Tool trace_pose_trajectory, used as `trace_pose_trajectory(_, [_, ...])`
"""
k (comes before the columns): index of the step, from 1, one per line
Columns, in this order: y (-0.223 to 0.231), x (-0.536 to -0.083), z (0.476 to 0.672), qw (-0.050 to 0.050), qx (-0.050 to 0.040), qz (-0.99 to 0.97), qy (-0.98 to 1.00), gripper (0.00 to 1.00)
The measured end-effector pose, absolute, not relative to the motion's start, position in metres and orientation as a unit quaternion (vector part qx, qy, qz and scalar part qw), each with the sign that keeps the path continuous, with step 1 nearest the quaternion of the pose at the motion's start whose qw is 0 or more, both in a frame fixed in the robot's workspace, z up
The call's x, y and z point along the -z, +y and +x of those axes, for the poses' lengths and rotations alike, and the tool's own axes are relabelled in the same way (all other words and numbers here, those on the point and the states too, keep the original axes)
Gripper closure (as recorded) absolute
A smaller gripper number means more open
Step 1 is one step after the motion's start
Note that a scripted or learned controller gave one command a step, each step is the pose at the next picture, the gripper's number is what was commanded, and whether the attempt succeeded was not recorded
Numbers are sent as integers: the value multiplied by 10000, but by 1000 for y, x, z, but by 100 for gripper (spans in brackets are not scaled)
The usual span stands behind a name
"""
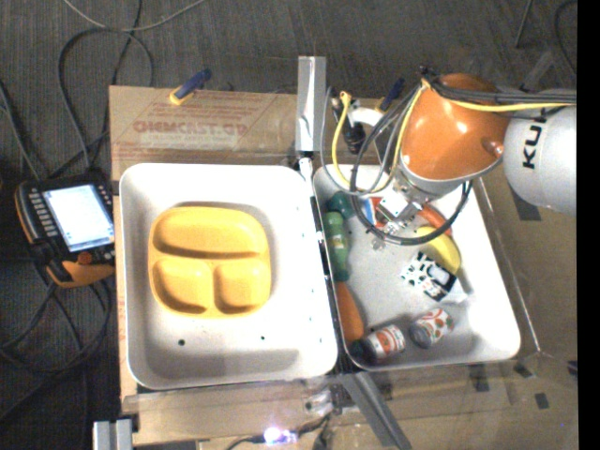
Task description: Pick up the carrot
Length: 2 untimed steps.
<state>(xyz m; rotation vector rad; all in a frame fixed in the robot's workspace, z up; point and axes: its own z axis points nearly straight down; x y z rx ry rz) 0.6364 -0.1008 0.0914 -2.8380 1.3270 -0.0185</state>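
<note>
The carrot (pixel 350 313) lies along the left wall of the right bin (pixel 497 293), near its front edge, just behind a can (pixel 384 342). A green bottle (pixel 336 239) lies farther back along the same wall. The bin's middle has open floor. The end effector (pixel 394 216) hangs over the back; I cannot tell its opening. The arm (pixel 544 157) reads "KU".

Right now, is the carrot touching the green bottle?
Cannot tell. In the camera view the carrot lies end-to-end below the green bottle; their ends meet too blurrily.
</note>
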Motion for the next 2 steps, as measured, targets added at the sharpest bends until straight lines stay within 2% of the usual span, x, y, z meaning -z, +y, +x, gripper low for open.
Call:
trace_pose_trajectory(1, [-106, -91, 642, 37, 18, -9600, 2801, 100])
trace_pose_trajectory(2, [-106, -89, 641, 37, 3, -9601, 2796, 0])
